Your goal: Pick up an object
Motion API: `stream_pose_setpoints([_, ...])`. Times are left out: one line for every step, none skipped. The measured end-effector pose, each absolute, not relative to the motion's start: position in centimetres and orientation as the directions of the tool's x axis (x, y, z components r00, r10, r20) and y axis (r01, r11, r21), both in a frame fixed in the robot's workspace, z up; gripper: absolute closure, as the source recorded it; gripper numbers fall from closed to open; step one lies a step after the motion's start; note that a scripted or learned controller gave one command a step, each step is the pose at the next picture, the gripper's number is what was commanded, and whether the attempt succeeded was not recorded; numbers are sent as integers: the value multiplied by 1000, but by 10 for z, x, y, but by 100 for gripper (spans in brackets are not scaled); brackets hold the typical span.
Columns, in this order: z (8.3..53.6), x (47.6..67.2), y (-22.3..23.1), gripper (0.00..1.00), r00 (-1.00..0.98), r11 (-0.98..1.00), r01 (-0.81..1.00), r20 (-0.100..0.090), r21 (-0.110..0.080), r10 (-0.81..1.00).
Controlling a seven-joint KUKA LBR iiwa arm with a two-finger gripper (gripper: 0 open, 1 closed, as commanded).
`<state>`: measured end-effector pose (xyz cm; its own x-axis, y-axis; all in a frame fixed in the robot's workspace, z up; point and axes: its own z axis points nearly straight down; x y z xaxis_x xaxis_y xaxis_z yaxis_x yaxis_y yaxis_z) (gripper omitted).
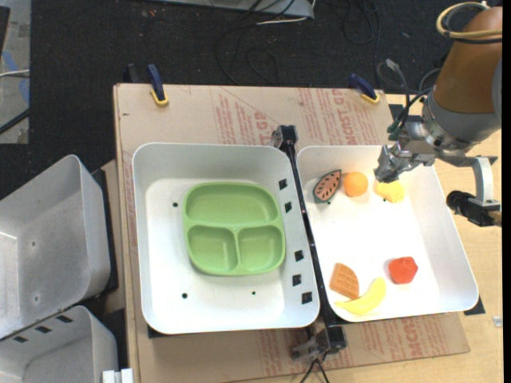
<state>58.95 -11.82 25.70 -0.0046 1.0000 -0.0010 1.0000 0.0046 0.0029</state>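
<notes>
**Now over the small yellow piece, grasp unproven**

Left bin (152, 238): green divided plate (235, 228). Right bin (447, 238): leaf-shaped piece (326, 186), orange ball (355, 183), then small yellow piece (390, 191) at the back, directly under the tool (389, 171), apparently touching it. Tool opening: cannot tell, tips hidden. Nothing visibly held.

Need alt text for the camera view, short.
The end effector sits low over a small yellow object in the right bin, near an orange ball. The left bin holds a green divided tray.
</notes>
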Motion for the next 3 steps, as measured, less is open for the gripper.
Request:
stream_pose_setpoints([255,593,-57,100,-8,8,1000,1,0,1000])
stream_pose_setpoints([254,604,5,100,-9,9,1000,1,2,1000])
stream_pose_setpoints([250,624,58,100,-6,6,1000,-1,3,1000])
